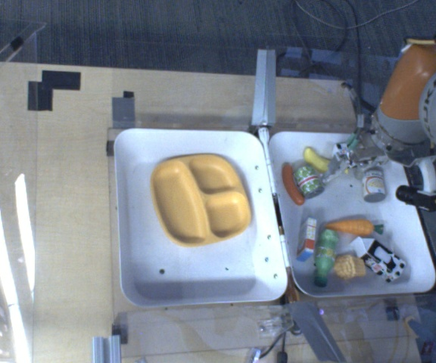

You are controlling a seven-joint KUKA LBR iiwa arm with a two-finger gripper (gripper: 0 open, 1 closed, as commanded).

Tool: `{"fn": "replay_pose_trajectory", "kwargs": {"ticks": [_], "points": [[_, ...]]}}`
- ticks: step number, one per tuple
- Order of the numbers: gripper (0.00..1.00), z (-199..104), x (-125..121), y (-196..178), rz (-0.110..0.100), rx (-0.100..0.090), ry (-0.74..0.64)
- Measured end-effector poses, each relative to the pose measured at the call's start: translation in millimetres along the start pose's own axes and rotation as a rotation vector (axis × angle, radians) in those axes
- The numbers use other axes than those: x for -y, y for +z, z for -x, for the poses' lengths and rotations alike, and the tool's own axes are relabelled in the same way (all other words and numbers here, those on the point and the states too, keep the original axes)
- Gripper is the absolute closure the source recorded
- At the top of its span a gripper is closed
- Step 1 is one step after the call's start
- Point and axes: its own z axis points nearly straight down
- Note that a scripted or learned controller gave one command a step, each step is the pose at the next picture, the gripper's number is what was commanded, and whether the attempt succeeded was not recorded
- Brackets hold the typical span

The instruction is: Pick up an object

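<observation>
The right bin point(422, 278) holds several small items. A yellow banana point(316, 158) lies near its back edge, with a red sausage-shaped piece point(292, 184) and a green round can point(307, 179) just in front of it. A small grey tin point(374, 185) stands to the right. Further forward lie an orange carrot point(350, 227), a green bottle point(325, 254), a white and blue tube point(308, 238), a tan biscuit point(345, 266) and a black-and-white patterned piece point(384, 262). My gripper point(344, 159) hangs low over the bin's back part, between the banana and the tin, with nothing seen in it.
The left bin point(138, 271) holds a yellow divided tray point(199, 199). A metal divider post point(263, 89) stands between the bins at the back. The grey and orange arm point(418, 89) reaches in over the right bin's far right corner. Cables point(339, 13) lie on the floor behind.
</observation>
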Motion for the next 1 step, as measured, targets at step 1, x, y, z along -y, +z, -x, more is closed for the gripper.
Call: {"fn": "replay_pose_trajectory", "kwargs": {"ticks": [1], "points": [[0.0,6.0,0.7,8.7,0.016,0.017,-0.267]]}}
